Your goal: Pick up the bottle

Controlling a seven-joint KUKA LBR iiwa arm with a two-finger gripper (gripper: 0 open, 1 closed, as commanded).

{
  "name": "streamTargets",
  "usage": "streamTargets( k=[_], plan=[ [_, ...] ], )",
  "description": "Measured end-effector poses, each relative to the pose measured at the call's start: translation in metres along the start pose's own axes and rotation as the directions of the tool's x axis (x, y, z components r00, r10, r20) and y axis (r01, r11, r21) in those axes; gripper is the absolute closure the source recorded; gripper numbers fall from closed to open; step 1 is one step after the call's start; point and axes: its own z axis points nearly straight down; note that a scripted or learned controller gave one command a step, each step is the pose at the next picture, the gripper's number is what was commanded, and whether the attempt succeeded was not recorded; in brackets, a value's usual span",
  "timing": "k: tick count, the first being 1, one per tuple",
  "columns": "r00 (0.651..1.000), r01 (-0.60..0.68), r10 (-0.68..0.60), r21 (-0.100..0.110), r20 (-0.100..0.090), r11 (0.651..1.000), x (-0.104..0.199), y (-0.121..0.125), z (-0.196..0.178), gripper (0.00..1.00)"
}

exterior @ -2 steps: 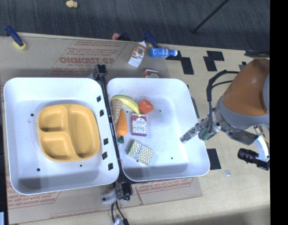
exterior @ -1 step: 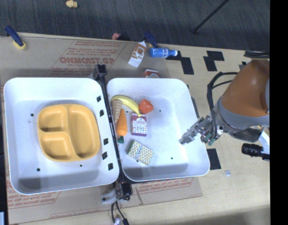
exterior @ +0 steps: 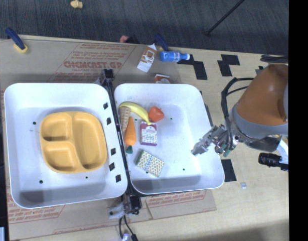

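Over the right bin's (exterior: 206, 115) right edge, the gripper (exterior: 203, 145) is small and blurry, so I cannot tell how it is set. Nothing sits in it. Far back on the bench (exterior: 254, 205), outside the bins, the bottle (exterior: 174, 56) lies on its side. It runs left to right, small end pointing right. It looks blue with a pale end.

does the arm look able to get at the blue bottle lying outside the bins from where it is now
Probably yes. The small blue plastic bottle lies on its side on the bench behind the right white bin, with open surface around it. The end effector sits over that bin's right side, with nothing tall between them.
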Motion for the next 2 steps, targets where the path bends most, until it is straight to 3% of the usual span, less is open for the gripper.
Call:
streamTargets(
  k=[1,2],
  plan=[
    [0.985,0.170,-0.170,0.000,-0.002,0.985,0.000,0.000,0.000,1.00],
    [0.990,0.143,-0.143,0.000,0.002,0.990,0.050,0.047,-0.005,1.00]
  ],
)
